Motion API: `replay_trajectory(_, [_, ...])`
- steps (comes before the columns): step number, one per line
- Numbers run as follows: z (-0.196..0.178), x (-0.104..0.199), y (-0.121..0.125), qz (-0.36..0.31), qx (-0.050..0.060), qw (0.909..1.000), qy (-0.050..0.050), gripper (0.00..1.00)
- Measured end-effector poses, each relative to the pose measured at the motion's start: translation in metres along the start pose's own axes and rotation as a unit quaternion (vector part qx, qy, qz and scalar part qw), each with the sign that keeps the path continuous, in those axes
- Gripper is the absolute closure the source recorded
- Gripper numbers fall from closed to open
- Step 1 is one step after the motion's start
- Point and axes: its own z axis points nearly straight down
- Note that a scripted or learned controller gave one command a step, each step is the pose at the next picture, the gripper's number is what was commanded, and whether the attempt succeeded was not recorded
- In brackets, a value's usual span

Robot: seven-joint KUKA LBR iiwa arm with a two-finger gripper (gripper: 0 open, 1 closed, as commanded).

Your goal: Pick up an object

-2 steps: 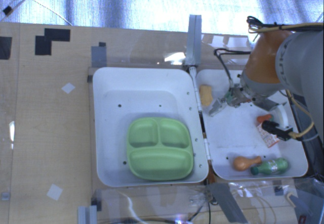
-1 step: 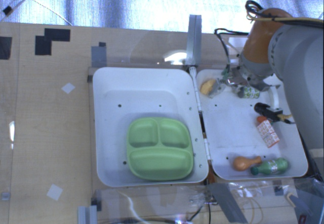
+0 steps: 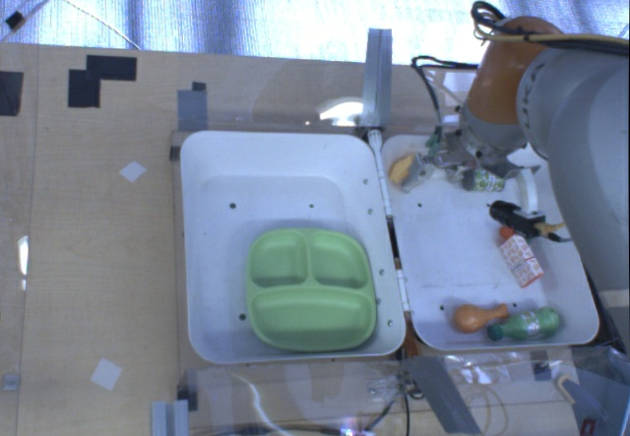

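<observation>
Pale wooden surface; in the right-hand bin the end effector, open or closed unclear, hangs beside a small yellow object, likely light and rounded: grip its middle.

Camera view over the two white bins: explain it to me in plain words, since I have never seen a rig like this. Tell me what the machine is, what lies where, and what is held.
This is one fixed camera looking down at a slant on a bench. The big grey shape with an orange band is a robot arm reaching in from the right. Its gripper is at its tip.

The left bin holds a green divided plate. The right bin holds a small yellow item in its far corner, a red-and-white packet, an orange item and a green bottle.

The gripper sits low beside the yellow item. The picture is too small to tell whether anything is held.
</observation>
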Motion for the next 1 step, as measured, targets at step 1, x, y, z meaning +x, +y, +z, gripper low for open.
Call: replay_trajectory(1, [0.0002,0.0012,-0.0006,0.030,0.002,0.9995,0.000,0.00])
